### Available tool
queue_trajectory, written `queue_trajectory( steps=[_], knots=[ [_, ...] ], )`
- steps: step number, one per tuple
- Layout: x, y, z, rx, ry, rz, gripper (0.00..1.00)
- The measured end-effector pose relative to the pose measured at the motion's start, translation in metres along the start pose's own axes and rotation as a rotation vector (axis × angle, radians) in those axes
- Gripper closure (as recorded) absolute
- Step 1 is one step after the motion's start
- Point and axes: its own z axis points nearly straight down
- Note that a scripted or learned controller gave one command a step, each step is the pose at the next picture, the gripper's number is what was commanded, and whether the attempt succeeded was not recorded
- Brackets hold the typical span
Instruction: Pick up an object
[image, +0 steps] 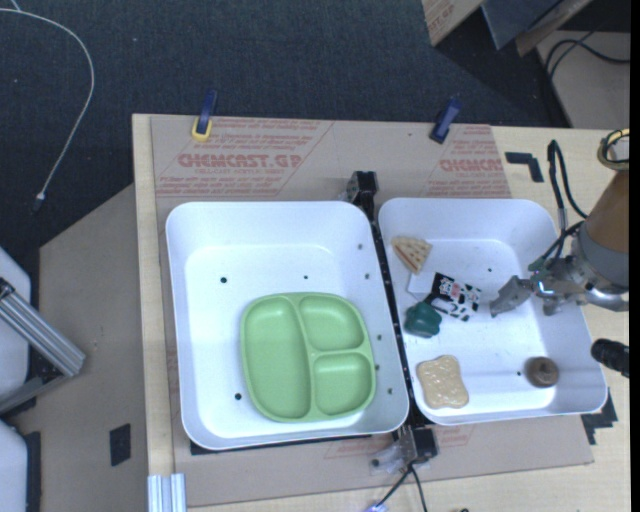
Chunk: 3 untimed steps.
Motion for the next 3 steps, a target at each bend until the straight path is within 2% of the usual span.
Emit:
queue_trajectory(
  steps=[1, 2, 3],
  knots=[
    [0.000, 0.000, 0.050, -0.005, -0.002, 0.000, 0.00],
    [0.000, 0.001, 0.040, -0.008, -0.004, 0.000, 1.00],
    [0.007, 0.005, -0.006, -0.013, -0.005, -0.002, 1.00]
  ],
)
